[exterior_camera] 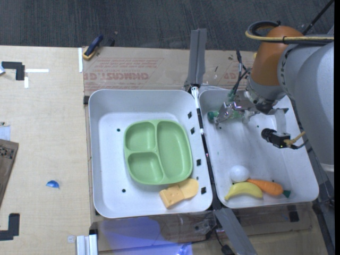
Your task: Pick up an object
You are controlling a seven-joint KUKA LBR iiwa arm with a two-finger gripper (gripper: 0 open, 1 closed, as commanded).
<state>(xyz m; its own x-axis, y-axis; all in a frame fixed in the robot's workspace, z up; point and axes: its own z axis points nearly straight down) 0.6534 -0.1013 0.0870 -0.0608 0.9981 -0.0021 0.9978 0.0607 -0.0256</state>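
Observation:
My gripper [220,115] hangs over the far left corner of the right bin [297,163], below the orange band of the arm [273,57]. A small greenish bit shows at its tip, too small to identify. Near the front of that bin lie a white egg-like ball [238,172], a yellow banana [244,190] and an orange carrot [267,187], all well apart from the gripper. The left bin [103,142] holds a green divided plate [158,152] and a yellow cheese wedge [178,192] at its front edge.
A grey divider post [197,57] stands between the bins at the back. Cardboard [133,68] lies behind the left bin. A black fitting with a cable [275,137] hangs over the right bin. The wooden benchtop [42,142] stretches left.

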